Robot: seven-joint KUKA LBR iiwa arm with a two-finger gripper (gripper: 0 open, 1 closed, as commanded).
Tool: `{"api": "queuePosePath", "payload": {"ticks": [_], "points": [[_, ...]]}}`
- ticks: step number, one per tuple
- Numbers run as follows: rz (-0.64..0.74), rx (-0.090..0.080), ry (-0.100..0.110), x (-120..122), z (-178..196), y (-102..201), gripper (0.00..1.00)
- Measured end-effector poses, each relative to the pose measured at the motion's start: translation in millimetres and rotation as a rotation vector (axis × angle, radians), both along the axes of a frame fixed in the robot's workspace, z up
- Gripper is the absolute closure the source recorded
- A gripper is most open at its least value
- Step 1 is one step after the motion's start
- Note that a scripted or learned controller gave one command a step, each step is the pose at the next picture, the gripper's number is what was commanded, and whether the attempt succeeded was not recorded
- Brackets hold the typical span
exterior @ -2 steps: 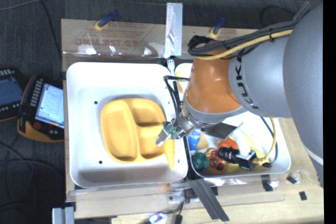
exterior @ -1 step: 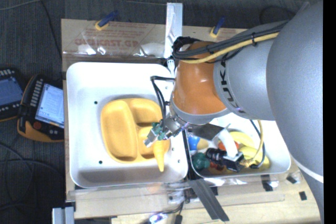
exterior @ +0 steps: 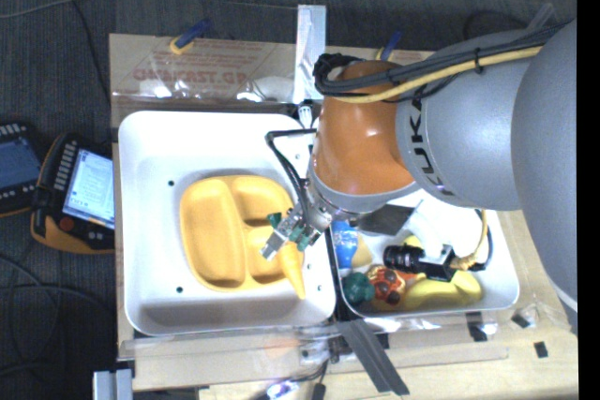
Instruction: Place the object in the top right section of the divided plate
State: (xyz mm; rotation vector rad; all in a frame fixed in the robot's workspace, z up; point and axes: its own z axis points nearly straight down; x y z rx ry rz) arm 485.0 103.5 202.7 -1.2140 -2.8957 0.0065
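bench: a brown board top under both bins, its bare part showing behind the left bin, with faint red print on it.
left bin: shallow, white, resting on the bench; it serves as the landmark here.
right bin: white, just beside the left bin on its right, the two rims touching along the middle.
clear plastic bag: lies flat and crumpled on the bench just behind the left bin's far rim.
blue-and-yellow clip: at the bench's far edge, behind the left bin, beyond the bag.
white upright strip: stands at the bench's far edge, behind the left bin's right corner.
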Motion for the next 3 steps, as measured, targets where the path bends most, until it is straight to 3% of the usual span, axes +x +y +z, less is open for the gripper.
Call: {"api": "queuePosePath", "payload": {"ticks": [1, 2, 3], "points": [[0.253, 0.002, 0.004, -1.6, -31.2, 22.1, 1.00], [0.463, 0.003, 0.002, -0.2, -22.0, -36.4, 1.00], [0.626, 0.004, 0.004, -1.2, -38.1, 0.5, 1.00]]}}
